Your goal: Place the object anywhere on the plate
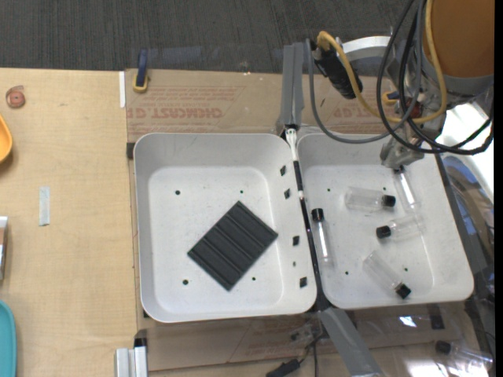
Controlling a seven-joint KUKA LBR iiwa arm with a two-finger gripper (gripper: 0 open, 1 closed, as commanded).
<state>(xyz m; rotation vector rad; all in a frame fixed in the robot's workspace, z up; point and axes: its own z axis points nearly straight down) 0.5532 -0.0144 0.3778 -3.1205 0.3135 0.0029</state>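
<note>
The arm (460, 30) reaches in over the right bin's (440, 289) far right corner; the gripper's (402, 171) state cannot be told. A dark ribbed plate (233, 244) lies mid-floor in the left bin (157, 289). Clear vials (369, 201) lie scattered across the right bin's floor.

Even, bright overhead light is falling across both white bins (149, 210), throwing only faint, soft shadows. Strong glare is washing out the far right, beside the arm (464, 30), and glinting off the clear vials (369, 201). The arm, nearest the lens, is looking slightly soft; the dark ribbed plate (233, 244) is staying crisp.
</note>
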